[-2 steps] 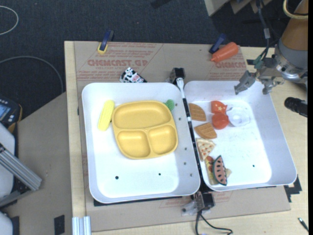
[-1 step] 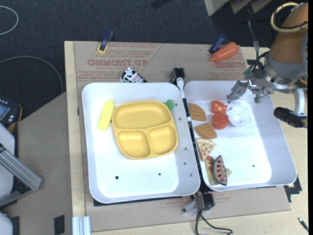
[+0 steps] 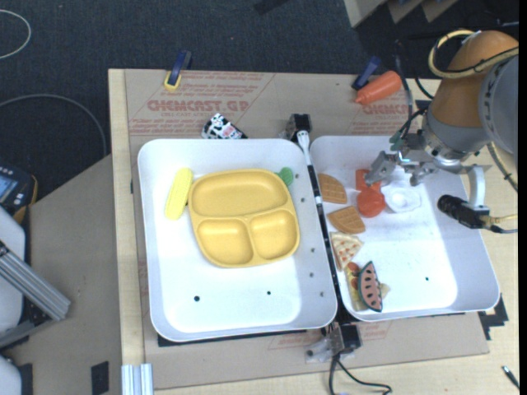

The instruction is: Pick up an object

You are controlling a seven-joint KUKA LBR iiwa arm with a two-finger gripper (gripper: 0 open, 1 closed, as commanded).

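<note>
The small round red plastic toy, tomato-like, (image 3: 370,203) lay in the right-hand shallow white bin (image 3: 461,290), toward its upper middle, with a second, flatter red piece (image 3: 361,178) touching it at about twelve o'clock. The jaws (image 3: 401,165) of the grey arm hung just beside it at roughly two o'clock, so the coming move looked to turn on a short shift toward eight o'clock and down. Whether they were spread or closed could not be told from this slanted view, and nothing was visibly between them. The toy was near-round, so no long axis seemed to govern the approach. A pale, clear-looking piece (image 3: 403,199) sat just beside the toy at three o'clock, almost beneath the jaws, and could be caught instead. At nine o'clock lay two tan waffle-like wedges (image 3: 336,189), and farther toward six o'clock a watermelon slice toy (image 3: 370,285). The left-hand white bin (image 3: 165,286) on the table (image 3: 123,220) held a yellow divided plate (image 3: 243,216), well apart.
</note>
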